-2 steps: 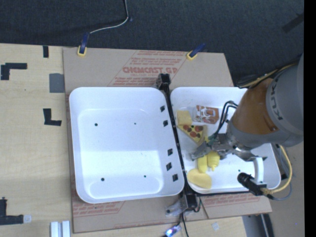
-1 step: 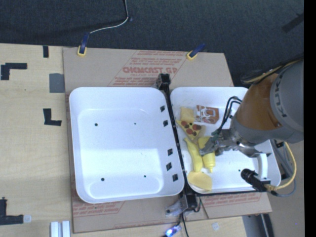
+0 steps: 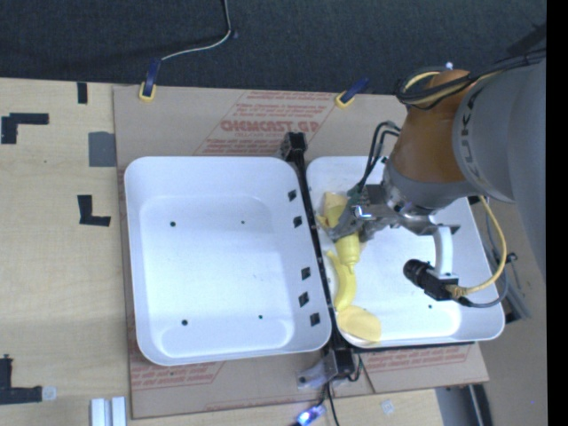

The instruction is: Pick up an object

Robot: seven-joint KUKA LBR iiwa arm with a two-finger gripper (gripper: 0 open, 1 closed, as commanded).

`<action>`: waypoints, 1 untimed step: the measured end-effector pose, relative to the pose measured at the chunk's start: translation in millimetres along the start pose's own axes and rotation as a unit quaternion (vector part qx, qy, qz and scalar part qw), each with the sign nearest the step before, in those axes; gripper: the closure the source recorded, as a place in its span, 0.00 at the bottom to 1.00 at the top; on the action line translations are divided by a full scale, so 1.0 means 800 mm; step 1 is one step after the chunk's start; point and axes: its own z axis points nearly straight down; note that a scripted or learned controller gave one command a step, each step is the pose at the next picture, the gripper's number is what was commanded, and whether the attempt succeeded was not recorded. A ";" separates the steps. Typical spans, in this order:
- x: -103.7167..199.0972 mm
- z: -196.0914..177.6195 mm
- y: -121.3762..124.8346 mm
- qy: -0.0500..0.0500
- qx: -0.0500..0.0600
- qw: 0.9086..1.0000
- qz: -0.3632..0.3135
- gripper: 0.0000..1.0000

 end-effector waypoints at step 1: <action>0.070 -0.062 0.106 -0.001 -0.002 1.000 0.000 1.00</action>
